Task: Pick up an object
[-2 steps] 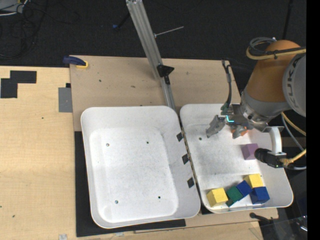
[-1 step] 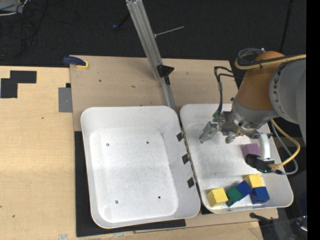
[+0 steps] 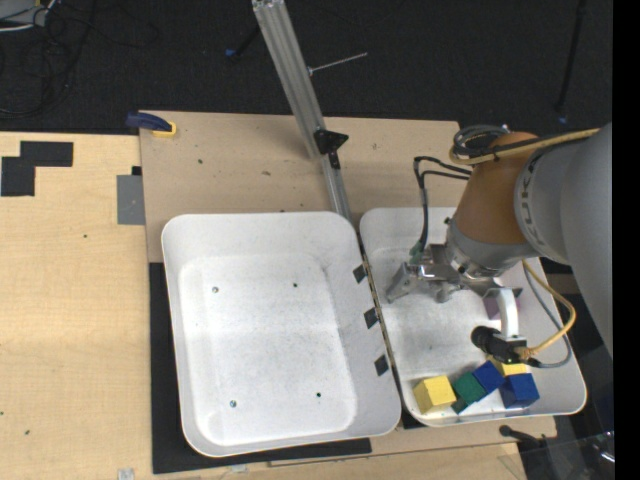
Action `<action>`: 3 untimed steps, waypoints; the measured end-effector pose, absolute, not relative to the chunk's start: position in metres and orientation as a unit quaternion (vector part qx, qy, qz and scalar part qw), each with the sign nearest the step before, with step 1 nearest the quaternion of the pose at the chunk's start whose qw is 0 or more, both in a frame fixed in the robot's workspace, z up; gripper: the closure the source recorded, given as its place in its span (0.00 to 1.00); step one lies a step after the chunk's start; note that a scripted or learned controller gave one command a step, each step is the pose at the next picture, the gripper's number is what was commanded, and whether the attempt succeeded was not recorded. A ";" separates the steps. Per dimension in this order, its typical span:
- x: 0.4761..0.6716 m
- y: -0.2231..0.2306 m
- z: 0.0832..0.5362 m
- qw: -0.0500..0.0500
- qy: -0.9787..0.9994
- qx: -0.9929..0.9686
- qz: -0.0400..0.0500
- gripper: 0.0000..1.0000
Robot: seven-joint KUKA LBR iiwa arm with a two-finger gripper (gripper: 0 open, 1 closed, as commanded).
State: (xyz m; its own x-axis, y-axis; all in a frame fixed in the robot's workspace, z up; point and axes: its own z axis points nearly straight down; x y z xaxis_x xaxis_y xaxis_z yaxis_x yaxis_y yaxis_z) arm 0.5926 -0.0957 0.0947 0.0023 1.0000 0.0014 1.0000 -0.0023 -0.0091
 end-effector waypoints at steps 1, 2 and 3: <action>0.593 -0.098 0.108 0.002 -0.703 -0.711 0.002 1.00; 0.597 -0.104 0.170 -0.001 -0.704 -0.711 -0.001 1.00; 0.601 -0.104 0.213 -0.001 -0.707 -0.707 -0.001 1.00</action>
